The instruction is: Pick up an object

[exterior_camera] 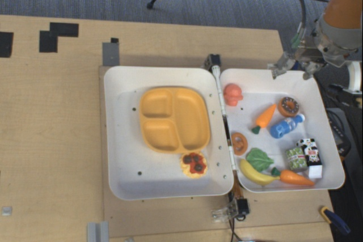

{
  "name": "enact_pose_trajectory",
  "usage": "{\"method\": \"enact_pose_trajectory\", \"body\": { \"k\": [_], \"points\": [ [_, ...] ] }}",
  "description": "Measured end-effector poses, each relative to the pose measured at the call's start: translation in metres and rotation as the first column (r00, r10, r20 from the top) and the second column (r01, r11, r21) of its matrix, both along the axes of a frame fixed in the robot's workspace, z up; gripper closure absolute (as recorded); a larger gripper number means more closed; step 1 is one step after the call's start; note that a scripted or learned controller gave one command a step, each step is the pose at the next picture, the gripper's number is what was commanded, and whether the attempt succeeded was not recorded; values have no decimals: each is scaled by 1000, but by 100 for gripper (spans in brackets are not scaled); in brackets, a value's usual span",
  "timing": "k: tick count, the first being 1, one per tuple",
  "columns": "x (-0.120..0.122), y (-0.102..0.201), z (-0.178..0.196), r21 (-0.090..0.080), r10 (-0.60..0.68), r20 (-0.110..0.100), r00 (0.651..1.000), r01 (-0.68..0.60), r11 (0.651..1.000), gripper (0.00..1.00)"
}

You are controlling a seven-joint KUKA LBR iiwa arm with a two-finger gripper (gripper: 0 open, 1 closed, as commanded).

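My gripper (292, 69) hangs over the far edge of the right bin (332, 144), its two fingers spread apart and open with nothing between them. Below it in that bin lie a brown donut (288, 106), an orange carrot (264, 117), a blue bottle (286, 126) and a pink strawberry-like toy (232, 93). Nearer the front are a round cookie (239, 143), a green leaf (260, 158), a banana (255, 173), a second carrot (296, 178), a green can (295, 157) and a cow-print carton (311, 158).
The left bin (122, 139) holds a yellow divided plate (173, 119) and a small toy pizza (194, 164) at its front right. A ridge (223, 116) separates the two bins. Cables run past the right bin's outer side.
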State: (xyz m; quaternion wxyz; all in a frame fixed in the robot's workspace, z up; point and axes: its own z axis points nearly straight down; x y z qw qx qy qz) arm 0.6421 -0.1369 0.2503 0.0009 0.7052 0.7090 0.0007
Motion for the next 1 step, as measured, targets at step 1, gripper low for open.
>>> {"method": "enact_pose_trajectory", "body": {
  "k": [1],
  "points": [
    [-52,21,-96,1,8,-4,1000,-8,1000,0]
  ]
}}
